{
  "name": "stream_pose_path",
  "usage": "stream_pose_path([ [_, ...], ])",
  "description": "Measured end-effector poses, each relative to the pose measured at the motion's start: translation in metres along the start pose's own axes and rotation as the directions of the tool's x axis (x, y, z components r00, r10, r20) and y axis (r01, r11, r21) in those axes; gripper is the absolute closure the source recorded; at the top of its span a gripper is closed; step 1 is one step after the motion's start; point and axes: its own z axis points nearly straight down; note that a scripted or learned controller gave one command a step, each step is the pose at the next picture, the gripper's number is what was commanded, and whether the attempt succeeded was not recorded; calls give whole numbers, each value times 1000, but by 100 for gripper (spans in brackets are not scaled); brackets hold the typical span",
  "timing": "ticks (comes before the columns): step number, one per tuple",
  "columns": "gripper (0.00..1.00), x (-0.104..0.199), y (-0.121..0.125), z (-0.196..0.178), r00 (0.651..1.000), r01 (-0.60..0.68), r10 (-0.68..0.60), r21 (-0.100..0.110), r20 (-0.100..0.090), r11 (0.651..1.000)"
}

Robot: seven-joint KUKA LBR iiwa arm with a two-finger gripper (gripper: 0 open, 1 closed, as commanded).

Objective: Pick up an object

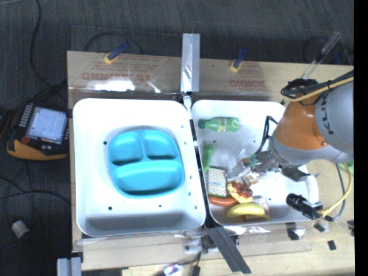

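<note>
My gripper hangs low in the right bin, reaching in from the right over a cluster of small things. Right under its tip lies a red and yellow toy food piece, touching or nearly touching it. A yellow banana lies at the bin's front wall. An orange-red sausage-shaped piece lies to the left of the banana. A green-and-white checkered packet sits left of the gripper. A green bottle lies on its side at the back, and a small green item leans by the left wall.
The left bin holds a blue divided plate. A metal divider stands between the bins at the back. The grey and orange arm covers the right side of the right bin.
</note>
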Motion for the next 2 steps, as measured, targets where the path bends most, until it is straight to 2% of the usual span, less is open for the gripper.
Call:
stream_pose_path([
  [1,100,0,-1,-6,1000,-1,1,6,-5,1000],
  [2,100,74,10,-92,947,320,-320,0,2,947],
])
